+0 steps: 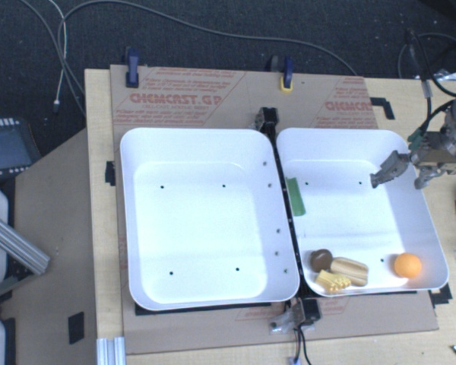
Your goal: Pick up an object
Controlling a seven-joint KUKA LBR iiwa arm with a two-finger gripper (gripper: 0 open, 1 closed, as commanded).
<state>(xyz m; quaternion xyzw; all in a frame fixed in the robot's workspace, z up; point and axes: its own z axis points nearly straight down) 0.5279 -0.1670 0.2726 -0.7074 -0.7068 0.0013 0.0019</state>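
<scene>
While it hangs over the right bin's [410, 204] far edge: hand [404, 172] spread wide, empty.
Orange ball [408, 265]: nearest target — straight toward the near rim.

Brown board-covered bench [213, 97], two shallow white bins, left bin [205, 219] and right bin [349, 204], touching side by side.

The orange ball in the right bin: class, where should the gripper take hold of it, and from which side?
Grip the orange ball across its middle, coming straight down. It is round and sits close to the right bin's near-right rim, clear of the other items; a sideways approach seems blocked.
</scene>
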